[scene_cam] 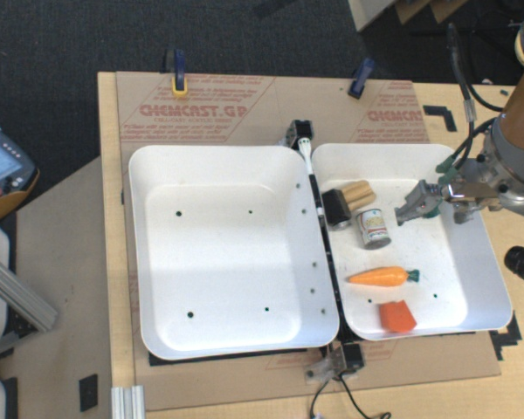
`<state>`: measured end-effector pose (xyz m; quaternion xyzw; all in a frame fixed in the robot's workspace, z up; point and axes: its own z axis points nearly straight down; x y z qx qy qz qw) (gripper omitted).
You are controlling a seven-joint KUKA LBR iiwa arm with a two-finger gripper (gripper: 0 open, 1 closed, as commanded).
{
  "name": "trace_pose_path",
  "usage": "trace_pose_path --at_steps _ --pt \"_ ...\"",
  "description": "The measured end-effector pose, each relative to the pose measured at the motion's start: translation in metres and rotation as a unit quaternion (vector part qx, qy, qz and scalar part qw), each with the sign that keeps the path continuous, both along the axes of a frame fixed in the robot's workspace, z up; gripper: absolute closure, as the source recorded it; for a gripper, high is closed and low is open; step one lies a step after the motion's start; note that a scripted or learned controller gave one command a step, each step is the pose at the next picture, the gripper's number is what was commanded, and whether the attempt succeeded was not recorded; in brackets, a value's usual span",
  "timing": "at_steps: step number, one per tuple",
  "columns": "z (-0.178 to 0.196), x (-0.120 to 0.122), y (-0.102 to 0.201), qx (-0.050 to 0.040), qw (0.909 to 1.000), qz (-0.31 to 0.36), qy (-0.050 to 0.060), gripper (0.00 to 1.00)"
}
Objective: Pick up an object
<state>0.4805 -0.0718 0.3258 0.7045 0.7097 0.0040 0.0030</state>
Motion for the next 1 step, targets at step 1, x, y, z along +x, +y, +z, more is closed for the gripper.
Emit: trace_pose_path --at_steps 1 --pt "0.0061 0.0000 -0.0035 -0.0016 1.0000 -0.003 0.002 1.00"
